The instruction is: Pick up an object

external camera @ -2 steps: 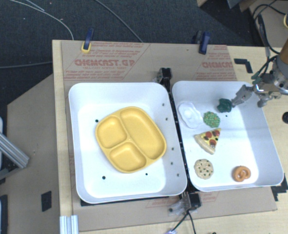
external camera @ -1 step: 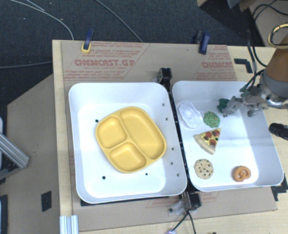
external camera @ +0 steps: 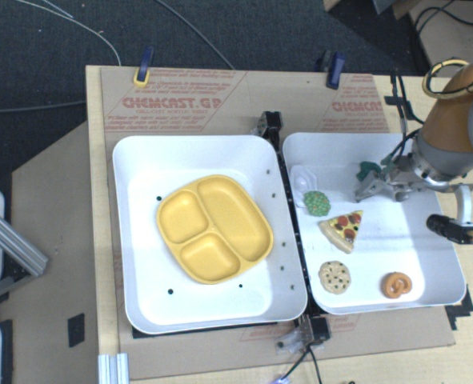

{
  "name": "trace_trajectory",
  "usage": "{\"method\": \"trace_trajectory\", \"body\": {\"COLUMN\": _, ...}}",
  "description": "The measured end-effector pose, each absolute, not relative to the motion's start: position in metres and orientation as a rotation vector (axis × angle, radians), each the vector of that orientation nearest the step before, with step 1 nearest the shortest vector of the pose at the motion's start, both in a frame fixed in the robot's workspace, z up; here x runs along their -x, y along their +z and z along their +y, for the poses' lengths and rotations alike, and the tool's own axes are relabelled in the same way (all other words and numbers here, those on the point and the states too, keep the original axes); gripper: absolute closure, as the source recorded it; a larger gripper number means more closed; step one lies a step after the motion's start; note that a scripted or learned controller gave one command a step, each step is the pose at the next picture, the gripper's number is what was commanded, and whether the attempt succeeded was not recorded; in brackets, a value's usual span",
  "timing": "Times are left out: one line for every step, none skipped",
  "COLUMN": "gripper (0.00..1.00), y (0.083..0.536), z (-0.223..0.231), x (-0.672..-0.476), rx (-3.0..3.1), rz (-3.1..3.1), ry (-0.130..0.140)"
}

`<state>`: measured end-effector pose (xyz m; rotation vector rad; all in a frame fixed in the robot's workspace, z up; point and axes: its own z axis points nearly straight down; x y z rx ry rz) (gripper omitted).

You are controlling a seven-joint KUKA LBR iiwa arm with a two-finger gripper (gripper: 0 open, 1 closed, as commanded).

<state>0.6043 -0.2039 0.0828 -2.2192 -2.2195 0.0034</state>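
Reaching into the right bin (external camera: pixel 428 294), we judge ourselves in the approach step, with nothing gripped yet. Taking the pizza slice (external camera: pixel 342 230) as landmark, our hand (external camera: pixel 372 184) hovers just above-right; whether it is spread we cannot tell. Next we must descend onto one item.

arm (external camera: pixel 458 126) cut by right edge

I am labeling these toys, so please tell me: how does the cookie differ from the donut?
The cookie is pale beige with dark chips; the donut is orange-brown. The cookie is a solid disc; the donut has a centre hole. The cookie lies left of the donut. Both rest flat in the right bin.
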Motion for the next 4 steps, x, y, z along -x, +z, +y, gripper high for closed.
{"method": "trace_trajectory", "body": {"gripper": 1.00, "y": 0.096, "z": -0.204, "x": -0.605, "rx": 2.222, "rz": -2.223, "ry": -0.001}}
{"method": "trace_trajectory", "body": {"gripper": 1.00, "y": 0.152, "z": -0.214, "x": -0.608, "rx": 2.227, "rz": -2.227, "ry": -0.004}}
{"method": "trace_trajectory", "body": {"gripper": 1.00, "y": 0.213, "z": -0.207, "x": -0.608, "rx": 2.226, "rz": -2.229, "ry": -0.005}}
{"method": "trace_trajectory", "body": {"gripper": 1.00, "y": 0.260, "z": -0.208, "x": -0.610, "rx": 2.226, "rz": -2.229, "ry": -0.005}}
